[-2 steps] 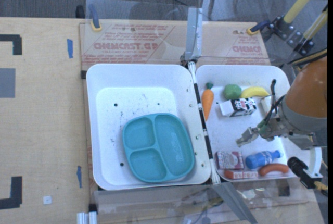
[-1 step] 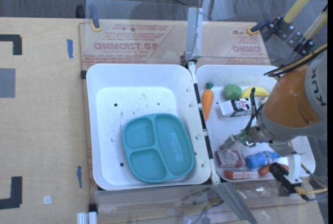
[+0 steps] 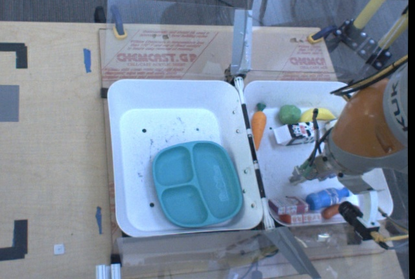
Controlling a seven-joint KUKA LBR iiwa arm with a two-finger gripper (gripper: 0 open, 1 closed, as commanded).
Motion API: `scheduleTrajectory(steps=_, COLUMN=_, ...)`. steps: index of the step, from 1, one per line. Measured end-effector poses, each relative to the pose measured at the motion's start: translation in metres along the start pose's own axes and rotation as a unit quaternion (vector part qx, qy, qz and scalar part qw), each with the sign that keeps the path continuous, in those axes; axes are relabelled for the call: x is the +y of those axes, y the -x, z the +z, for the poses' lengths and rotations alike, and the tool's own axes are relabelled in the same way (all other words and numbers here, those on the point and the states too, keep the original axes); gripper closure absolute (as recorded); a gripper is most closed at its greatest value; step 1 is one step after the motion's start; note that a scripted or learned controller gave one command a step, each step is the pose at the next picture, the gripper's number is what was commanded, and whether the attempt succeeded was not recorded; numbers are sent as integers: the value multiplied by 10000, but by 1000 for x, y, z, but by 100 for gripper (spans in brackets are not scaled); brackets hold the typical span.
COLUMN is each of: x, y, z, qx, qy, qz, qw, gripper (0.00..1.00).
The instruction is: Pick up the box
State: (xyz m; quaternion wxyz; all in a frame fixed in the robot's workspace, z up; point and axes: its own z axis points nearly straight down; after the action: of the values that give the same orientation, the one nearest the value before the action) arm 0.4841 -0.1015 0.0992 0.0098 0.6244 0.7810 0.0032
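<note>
A small white box [image 3: 294, 133] with black and red print lies in the right bin [image 3: 279, 91], just right of the carrot and below the green item. A flat red and white box [image 3: 292, 209] lies along that bin's front wall. My gripper [image 3: 305, 172] hangs over the middle of the right bin, between the two boxes and above the blue bottle. The grey wrist and orange band [image 3: 366, 125] hide the bin's right part. I see nothing held in the gripper.
In the right bin lie an orange carrot [image 3: 258, 128], a green item [image 3: 290, 114], a yellow banana [image 3: 319, 115], a blue bottle [image 3: 326, 198] and a small red item [image 3: 331, 211]. The left bin [image 3: 130, 102] holds a teal divided plate [image 3: 196, 183].
</note>
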Motion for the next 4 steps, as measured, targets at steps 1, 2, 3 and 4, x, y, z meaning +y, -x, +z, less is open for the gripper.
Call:
scheduleTrajectory(steps=1, x=0, y=0, z=0, qx=1, qy=-1, qz=-1, qw=10000, gripper=0)
scheduleTrajectory(steps=2, x=90, y=31, z=13, qx=29, qy=-45, qz=230, qw=9997, gripper=0)
scheduleTrajectory(steps=3, x=124, y=28, z=14, qx=20, qy=-67, qz=1445, qw=9895, gripper=0)
scheduleTrajectory(steps=4, x=124, y=26, z=3, qx=11, qy=-83, qz=1422, qw=9898, gripper=100)
